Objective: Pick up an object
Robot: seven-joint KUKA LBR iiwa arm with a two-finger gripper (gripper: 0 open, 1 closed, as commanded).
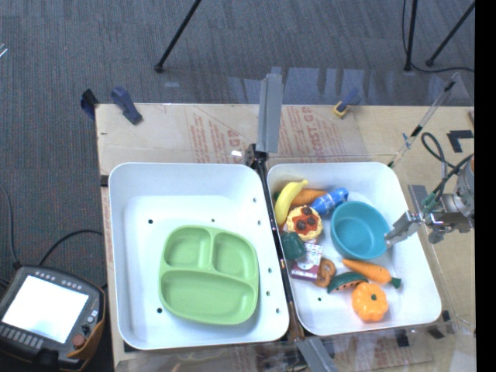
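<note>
Toys heaped in the right bin, gripper at its rim

Together, the objects to pick from lay crowded in the right bin [364, 173], mostly toward its left wall. We saw a yellow banana [287, 198] at the back, touching an orange piece [308, 196] and a blue bottle [328, 201] just beside it. Below the banana sat a small round pastry toy [304, 222] with red topping, and to its right a teal bowl [359, 230], upright, took up the middle of the bin. In front of the bowl lay a carrot [370, 270], and nearest the front rim stood a small orange pumpkin [370, 302]. Between the pastry and the pumpkin we made out a dark green piece [293, 248] and a few smaller toys we could not identify.

We found the gripper [397, 232] at the right bin's right edge, just beside the bowl's rim and carrying nothing that we could see; how wide it stood we could not tell.

Across the divider, the left bin [128, 200] held a green divided plate [209, 274], lying flat. A teach pendant [48, 310] lay on the floor at lower left.
</note>
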